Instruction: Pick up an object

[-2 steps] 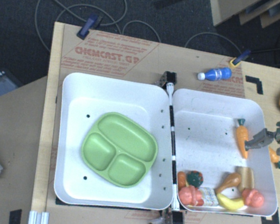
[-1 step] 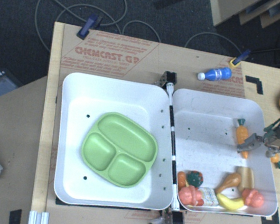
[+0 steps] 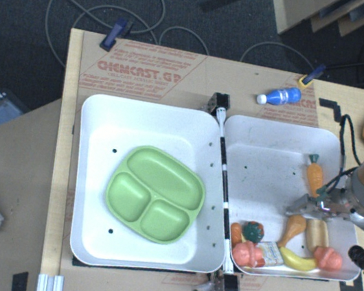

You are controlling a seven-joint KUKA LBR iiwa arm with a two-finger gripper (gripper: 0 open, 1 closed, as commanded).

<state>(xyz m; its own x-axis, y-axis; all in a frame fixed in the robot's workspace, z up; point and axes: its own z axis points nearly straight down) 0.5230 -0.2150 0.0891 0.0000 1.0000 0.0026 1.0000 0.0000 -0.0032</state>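
the metal two-finger tool (image 3: 312, 207) of the grey arm, which enters from the right edge, sits low inside the right-hand shallow white bin (image 3: 267, 139), its tip just above a tan, bread-like toy roll (image 3: 317, 234) and beside an orange cone-shaped toy (image 3: 294, 227); from this angle it cannot be told whether the tool is released or clenched, and nothing is seen gripped in it. a small orange toy carrot with a green top (image 3: 314, 175) lies just behind the tool, toward the bin's far right side. along the bin's near wall rests a yellow toy banana (image 3: 296, 260), with a pink rounded toy (image 3: 328, 259) at its right end and a pink-orange lumpy toy (image 3: 248, 255) to its left, beside a red and green toy (image 3: 251, 231). the left-hand shallow white bin (image 3: 92, 160), touching the right one along a clipped seam, holds a light green three-compartment plastic tray (image 3: 154, 194). both bins sit on a brown printed cardboard sheet (image 3: 140, 68) covering the table, where a blue and white bottle (image 3: 279, 96) lies on its side behind the right bin. a blue clamp (image 3: 114, 34) grips the cardboard's far left edge.
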